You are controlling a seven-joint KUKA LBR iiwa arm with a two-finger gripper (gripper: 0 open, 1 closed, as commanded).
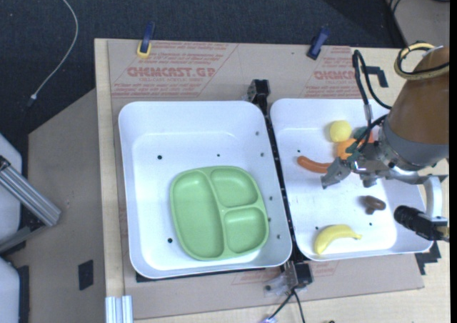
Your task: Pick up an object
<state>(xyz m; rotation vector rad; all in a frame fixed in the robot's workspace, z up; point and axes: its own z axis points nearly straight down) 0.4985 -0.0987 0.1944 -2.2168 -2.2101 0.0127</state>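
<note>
I am reaching in from the right over the right bin (285,171), and my gripper (351,171) is hanging low above its middle. My fingers are standing apart, one grey fingertip (333,175) pointing left toward the bin's centre and the other sitting further right, near the wrist. Nothing is lying between them, so I am holding nothing.

The orange sausage (313,164) is lying just to the left of my left fingertip, close enough that I cannot tell whether they are touching. The yellow lemon (339,131) is sitting just beyond my gripper, toward the far side of the bin, with a small orange piece (345,147) tucked against my wrist below it. The brown lump (372,204) is resting on the bin floor just on the near side of my gripper, apart from it. The banana (335,236) is lying further toward the near edge of the bin, well clear of my fingers.

In the left bin (143,171) a green divided plate (218,211) is lying flat, well apart from me.
</note>
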